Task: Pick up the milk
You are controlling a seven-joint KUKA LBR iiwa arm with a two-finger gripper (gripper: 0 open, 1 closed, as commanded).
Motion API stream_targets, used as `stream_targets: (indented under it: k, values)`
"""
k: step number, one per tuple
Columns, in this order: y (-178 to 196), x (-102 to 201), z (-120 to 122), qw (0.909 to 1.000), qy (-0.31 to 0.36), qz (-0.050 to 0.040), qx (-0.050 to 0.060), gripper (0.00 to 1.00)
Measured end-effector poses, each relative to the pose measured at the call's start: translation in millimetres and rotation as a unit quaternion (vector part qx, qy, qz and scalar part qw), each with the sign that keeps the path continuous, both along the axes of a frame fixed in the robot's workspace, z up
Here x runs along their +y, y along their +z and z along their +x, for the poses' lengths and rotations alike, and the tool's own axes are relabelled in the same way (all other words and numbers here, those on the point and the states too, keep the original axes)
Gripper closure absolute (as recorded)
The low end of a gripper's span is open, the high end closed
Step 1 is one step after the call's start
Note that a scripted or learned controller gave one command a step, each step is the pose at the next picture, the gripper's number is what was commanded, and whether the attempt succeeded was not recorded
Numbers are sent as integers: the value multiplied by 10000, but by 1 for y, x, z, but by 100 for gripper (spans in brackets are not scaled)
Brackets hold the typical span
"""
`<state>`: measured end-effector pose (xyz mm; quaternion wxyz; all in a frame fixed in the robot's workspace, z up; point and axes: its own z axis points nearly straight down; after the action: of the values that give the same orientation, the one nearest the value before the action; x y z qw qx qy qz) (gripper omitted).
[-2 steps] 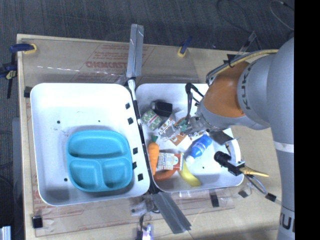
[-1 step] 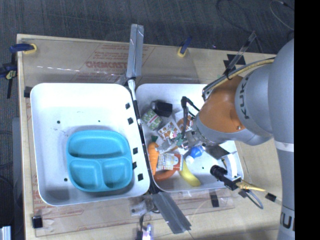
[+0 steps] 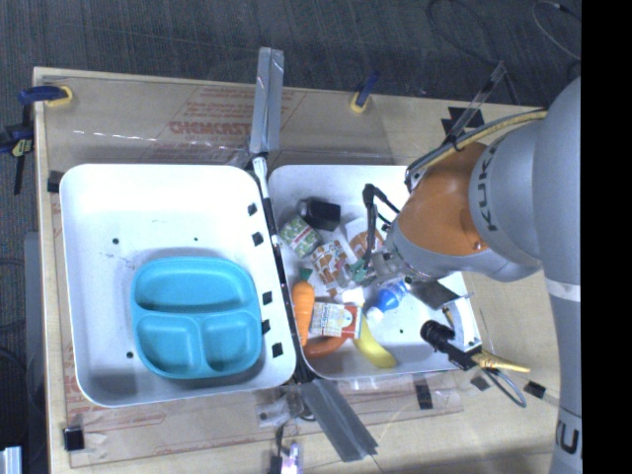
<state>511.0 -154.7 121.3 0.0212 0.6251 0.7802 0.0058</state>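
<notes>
Camera view has the milk (image 3: 387, 297), a white bottle with a blue cap, lying tilted in the right bin (image 3: 434, 355), long axis slanting from lower left up to upper right, just below the gripper (image 3: 373, 265). Whether the gripper is wide or narrow I cannot tell. Grey arm (image 3: 538, 196) bends down from the right, "KUKA" partly readable above its orange band (image 3: 439, 215).

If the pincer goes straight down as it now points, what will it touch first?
Probably the white bottle with the blue cap, which lies just under the pincer in the right bin; depth is unclear from above.
</notes>
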Motion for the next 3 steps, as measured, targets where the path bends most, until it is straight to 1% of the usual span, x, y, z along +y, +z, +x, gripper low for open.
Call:
stream_targets:
  k: [1, 2, 3]
  values:
    - [0, 1, 0, 10000, 4, 3, 4, 0]
    - [8, 0, 1, 10000, 20, -5, 15, 100]
    - [-1, -21, 33, 9997, 87, 93, 195, 100]
